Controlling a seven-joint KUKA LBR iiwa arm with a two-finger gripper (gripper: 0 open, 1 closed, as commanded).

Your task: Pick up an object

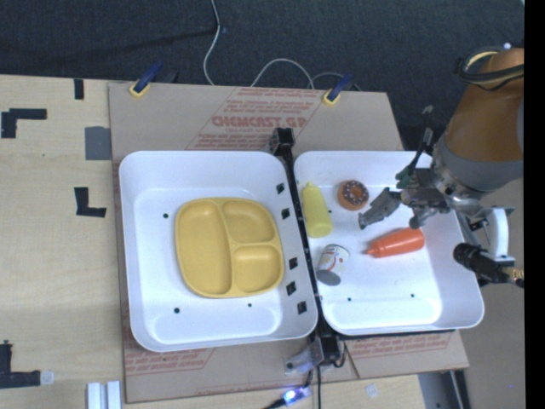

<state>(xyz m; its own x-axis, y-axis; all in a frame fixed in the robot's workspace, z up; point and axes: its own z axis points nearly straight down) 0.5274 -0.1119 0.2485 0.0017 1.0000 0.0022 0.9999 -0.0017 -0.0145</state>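
In the right bin (426, 313) lie an orange carrot-shaped toy (395, 243), a brown round doughnut-like piece (352, 194), a yellow bottle (316, 209) along the left wall, and a small white and grey cup-like item (331, 261). My gripper (393, 208) hangs over the right bin, just above the carrot's upper side and right of the doughnut. Its dark fingers (376, 211) are spread apart, open, with nothing between them.
The left bin (145, 313) holds a yellow sectioned plate (228, 247). A black divider with clips (294, 228) separates the bins. Both bins rest on a cardboard sheet (255, 118) with blue-yellow clamps and a white cable at the back.
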